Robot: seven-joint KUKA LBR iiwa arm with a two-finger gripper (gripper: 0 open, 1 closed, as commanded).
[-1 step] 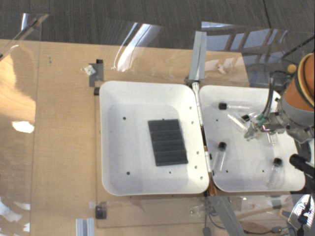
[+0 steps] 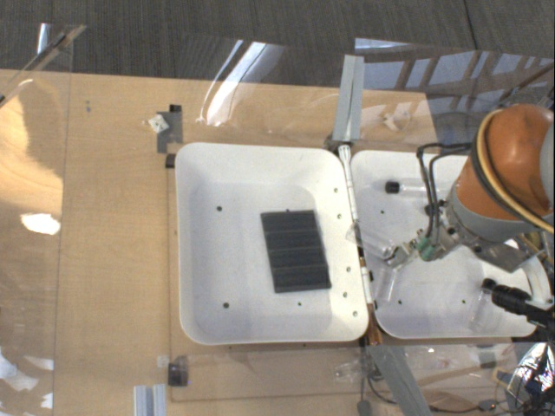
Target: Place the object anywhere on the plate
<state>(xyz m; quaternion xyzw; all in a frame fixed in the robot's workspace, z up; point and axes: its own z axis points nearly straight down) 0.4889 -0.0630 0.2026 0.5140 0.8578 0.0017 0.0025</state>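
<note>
Dark ribbed plate (image 2: pixel 296 250) mid left bin (image 2: pixel 199 319), clear margins; claw (image 2: pixel 408 253) over right bin (image 2: pixel 451 326).

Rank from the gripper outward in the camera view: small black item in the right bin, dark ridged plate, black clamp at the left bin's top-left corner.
From the gripper, low in the right bin:
1. small black item, same bin, just above the gripper.
2. dark ridged plate, middle of the left bin.
3. black clamp, outside that bin's upper-left corner.
</note>
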